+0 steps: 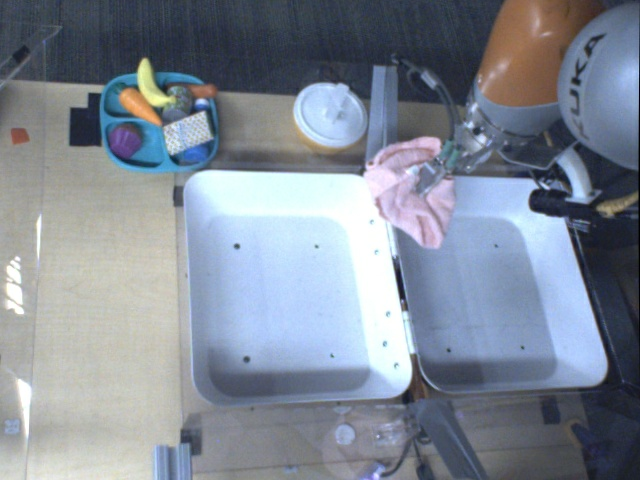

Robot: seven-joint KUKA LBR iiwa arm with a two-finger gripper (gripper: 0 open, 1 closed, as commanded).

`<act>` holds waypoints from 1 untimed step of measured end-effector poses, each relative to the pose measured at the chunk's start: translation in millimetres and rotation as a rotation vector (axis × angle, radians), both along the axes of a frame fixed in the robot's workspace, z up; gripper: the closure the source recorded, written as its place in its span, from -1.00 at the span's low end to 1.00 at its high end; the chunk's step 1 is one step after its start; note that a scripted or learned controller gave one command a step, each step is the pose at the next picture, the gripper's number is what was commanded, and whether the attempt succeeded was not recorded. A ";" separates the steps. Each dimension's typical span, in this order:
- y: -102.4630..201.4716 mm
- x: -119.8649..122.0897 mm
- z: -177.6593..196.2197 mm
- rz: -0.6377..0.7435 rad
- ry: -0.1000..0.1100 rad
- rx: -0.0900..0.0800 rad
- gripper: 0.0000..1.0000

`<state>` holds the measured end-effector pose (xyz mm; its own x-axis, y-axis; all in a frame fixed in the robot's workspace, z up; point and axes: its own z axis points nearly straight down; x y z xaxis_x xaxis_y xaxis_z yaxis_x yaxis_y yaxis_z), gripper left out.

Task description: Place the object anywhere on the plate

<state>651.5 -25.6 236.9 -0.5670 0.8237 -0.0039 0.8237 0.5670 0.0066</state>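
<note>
A pink cloth [415, 200] hangs bunched over the back of the divider between the two bins, mostly on the right bin's side. My gripper [433, 174] reaches in from the upper right and is shut on the cloth's upper folds, its dark fingers pinching the fabric. The blue divided plate [148, 165] lies on the bench at the far left, behind the left bin. It carries a toy banana [151, 84], a carrot [139, 106], a purple piece [125, 140] and a speckled block [189, 130].
A white lidded bowl [330, 114] stands on the bench behind the left bin [280, 278]. The right bin [500, 308] lies under the arm. A grey post [381, 108] rises behind the divider, close to the cloth.
</note>
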 end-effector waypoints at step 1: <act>45.8 -16.7 9.5 0.402 -0.002 -0.002 1.00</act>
<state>634.7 20.2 246.3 -0.8441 0.5362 -0.0065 0.5362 0.8441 0.0064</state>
